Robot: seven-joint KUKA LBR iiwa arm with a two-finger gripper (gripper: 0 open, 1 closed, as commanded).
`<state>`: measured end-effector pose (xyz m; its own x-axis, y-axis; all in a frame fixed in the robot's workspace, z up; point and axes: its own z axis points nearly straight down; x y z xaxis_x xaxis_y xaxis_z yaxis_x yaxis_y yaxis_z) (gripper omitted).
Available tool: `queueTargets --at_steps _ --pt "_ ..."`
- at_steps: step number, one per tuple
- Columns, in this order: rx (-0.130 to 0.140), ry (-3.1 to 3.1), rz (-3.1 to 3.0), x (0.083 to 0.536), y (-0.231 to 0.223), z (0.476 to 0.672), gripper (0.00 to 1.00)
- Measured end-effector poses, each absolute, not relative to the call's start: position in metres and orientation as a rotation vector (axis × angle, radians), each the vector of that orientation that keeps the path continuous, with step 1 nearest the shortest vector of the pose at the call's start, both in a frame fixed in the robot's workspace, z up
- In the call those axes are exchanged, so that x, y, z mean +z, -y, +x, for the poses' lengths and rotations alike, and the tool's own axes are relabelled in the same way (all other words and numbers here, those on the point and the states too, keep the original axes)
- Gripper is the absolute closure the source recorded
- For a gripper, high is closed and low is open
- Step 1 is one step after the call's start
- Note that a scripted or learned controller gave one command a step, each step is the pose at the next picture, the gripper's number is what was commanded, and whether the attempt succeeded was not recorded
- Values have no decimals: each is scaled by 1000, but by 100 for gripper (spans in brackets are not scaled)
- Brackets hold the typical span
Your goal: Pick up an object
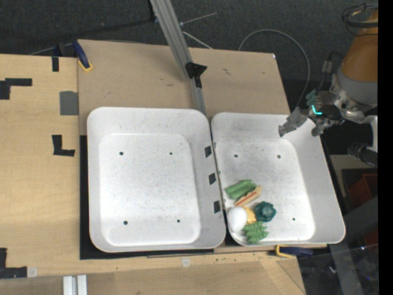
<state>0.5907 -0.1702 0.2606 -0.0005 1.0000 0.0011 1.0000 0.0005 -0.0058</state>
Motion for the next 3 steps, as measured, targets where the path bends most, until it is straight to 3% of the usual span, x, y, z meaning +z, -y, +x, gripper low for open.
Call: queueTargets --at_steps 1,3 --pt "1 2224 -2219 263 170 592 0" --pt "7 2220 -2216 146 161 591 0"
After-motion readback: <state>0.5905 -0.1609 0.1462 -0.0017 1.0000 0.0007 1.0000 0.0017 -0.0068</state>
